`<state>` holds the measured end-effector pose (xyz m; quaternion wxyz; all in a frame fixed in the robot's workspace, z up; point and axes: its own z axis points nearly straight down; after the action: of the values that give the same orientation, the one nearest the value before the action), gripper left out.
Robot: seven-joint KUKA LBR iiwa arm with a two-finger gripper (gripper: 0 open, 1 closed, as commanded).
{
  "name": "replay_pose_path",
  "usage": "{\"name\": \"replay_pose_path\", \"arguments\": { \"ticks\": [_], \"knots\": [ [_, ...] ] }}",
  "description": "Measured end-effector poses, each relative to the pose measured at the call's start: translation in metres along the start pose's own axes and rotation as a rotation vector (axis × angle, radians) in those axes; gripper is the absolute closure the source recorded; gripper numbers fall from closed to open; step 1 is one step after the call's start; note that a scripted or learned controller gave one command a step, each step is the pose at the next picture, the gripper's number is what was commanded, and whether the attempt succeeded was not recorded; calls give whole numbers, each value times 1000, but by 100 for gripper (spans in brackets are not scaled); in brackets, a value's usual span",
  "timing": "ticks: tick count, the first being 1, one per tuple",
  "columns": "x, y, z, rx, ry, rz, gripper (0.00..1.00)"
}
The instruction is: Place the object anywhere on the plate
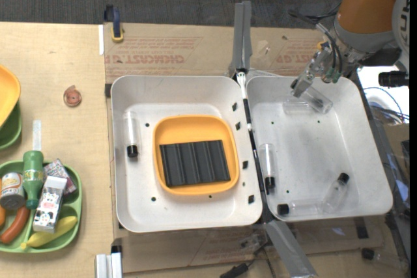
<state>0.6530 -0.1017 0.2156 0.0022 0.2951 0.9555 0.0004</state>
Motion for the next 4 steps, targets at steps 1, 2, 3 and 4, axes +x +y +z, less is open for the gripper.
{"name": "replay_pose_path", "arguments": {
  "ticks": [1, 2, 3, 4],
  "knots": [
    [-13, -20, -20, 0, 0, -179, 100],
    [-23, -35, -41, -2, -1, -507, 100],
    [-64, -98, -143, 0, -1, -518, 100],
    [-63, -102, -212, -1, -2, -807, 100]
  ]
}}
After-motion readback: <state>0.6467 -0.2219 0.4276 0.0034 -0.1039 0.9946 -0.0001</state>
